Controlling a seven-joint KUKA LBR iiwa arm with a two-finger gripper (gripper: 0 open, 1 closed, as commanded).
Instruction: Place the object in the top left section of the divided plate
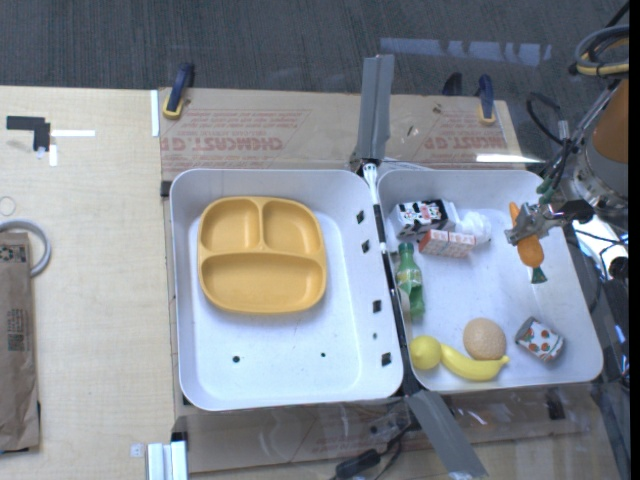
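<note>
The yellow divided plate lies in the left bin, with two small sections on its far side and one long section on its near side. My gripper is over the right side of the right bin, reaching in from the right. An orange toy carrot with a green tip sits between its fingers, and part of the orange shows above them. The gripper is shut on the carrot.
The right bin also holds a green bottle, a black-and-white packet, a red-and-white box, a banana, a lemon, a tan ball and a small dotted box. A raised divider separates the bins.
</note>
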